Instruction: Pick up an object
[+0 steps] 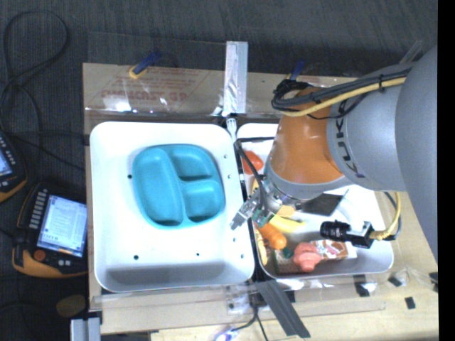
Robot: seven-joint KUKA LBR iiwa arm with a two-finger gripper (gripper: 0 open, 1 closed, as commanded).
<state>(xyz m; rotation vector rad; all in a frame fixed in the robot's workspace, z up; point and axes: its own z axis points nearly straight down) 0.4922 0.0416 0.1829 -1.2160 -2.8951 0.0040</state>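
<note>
Hanging low over the left side of the right bin [380, 261], my end effector [250, 210] sits close to the wall between the two bins; whether it is apart or together I cannot tell, and nothing is visibly clamped in it. Just beside it, toward the bin's near edge, lies an orange toy [273, 236], touching a yellow piece [288, 224] and near a pink one [307, 256]. I judge them light, stiff, smooth plastic, likely slippery; gripping the orange toy across its narrow middle seems best. A blue tray [179, 185] rests in the left bin [114, 254].
</note>
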